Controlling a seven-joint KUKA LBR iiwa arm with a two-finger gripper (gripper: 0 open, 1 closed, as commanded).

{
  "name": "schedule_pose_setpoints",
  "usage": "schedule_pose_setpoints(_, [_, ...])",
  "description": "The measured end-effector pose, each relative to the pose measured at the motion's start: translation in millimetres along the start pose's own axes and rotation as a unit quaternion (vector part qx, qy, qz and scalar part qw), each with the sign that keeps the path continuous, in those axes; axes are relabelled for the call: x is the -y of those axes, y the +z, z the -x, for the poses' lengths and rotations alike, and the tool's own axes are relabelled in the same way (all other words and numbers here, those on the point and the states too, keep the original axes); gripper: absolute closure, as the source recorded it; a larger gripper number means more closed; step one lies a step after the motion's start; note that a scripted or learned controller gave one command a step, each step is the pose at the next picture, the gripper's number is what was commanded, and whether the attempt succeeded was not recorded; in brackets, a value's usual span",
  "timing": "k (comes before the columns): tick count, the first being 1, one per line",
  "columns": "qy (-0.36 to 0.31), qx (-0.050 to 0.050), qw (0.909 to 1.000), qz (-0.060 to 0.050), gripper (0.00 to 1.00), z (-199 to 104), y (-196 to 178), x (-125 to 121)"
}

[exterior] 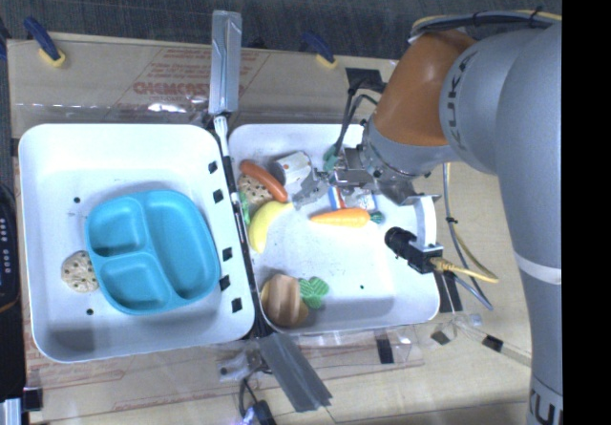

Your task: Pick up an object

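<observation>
My gripper (327,186) hangs low over the back of the right bin (382,294), under the grey arm with its orange band. An orange carrot (340,217) lies just in front of and below it. To its left are a red sausage (263,179), a yellow banana (264,223) and a round cookie (252,190) against the bin's left wall. A small grey-white item (292,167) sits right beside the gripper. I see nothing lifted off the bin floor.
A brown round piece (279,300) and a green toy (314,290) lie at the right bin's front left corner. The left bin (48,156) holds a blue divided tray (153,249) and a cookie (79,271). A metal divider (225,60) rises between the bins.
</observation>
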State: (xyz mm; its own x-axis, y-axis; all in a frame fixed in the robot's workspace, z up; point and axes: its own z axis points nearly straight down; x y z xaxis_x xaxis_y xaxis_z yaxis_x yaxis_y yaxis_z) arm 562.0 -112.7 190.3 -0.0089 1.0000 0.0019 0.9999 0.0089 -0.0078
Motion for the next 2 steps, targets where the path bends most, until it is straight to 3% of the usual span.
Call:
schedule_pose_setpoints(1, [0.053, 0.0, 0.9986, 0.002, 0.0, 33.6, 99.8, 48.9])
schedule_pose_setpoints(2, [0.1, -0.001, 0.995, 0.0, 0.0, 78.1, 99.7, -4.8])
